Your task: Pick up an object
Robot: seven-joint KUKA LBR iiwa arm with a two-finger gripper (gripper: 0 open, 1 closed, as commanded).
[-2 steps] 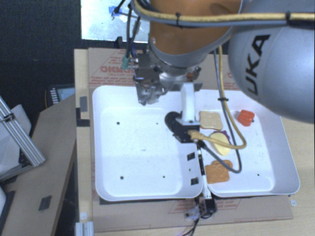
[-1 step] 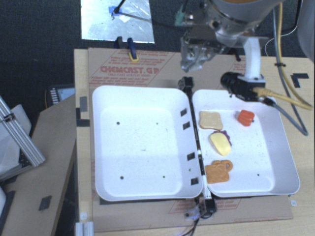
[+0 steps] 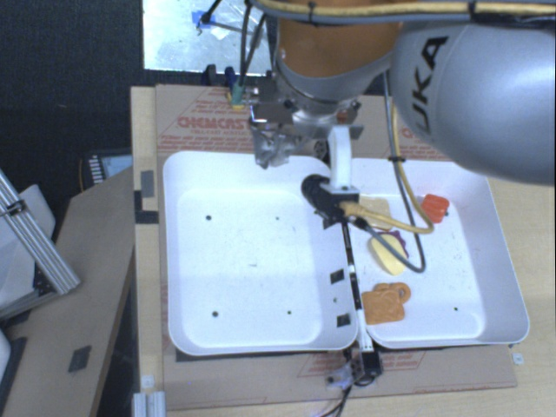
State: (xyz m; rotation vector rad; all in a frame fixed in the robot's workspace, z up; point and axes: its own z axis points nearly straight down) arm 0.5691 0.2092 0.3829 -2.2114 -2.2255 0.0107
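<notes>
My gripper (image 3: 273, 152) hangs over the back rim of the left bin (image 3: 187, 233), near that bin's far right corner. No object shows under it or in it. The loose objects all lie in the right bin (image 3: 486, 259). A small orange-red piece (image 3: 434, 205) sits toward the back. A yellow rounded piece (image 3: 387, 256) lies near the middle, with a bit of purple (image 3: 393, 234) just behind it. A tan, toast-like piece (image 3: 386, 303) rests close to the front left of that bin.
The two bins meet along a dark central seam (image 3: 350, 276). Both stand on a cardboard sheet (image 3: 200, 120) on the bench. The grey arm (image 3: 486, 76) crosses overhead from the right and covers the right bin's back edge. An aluminium rail (image 3: 35, 241) stands at the far left.
</notes>
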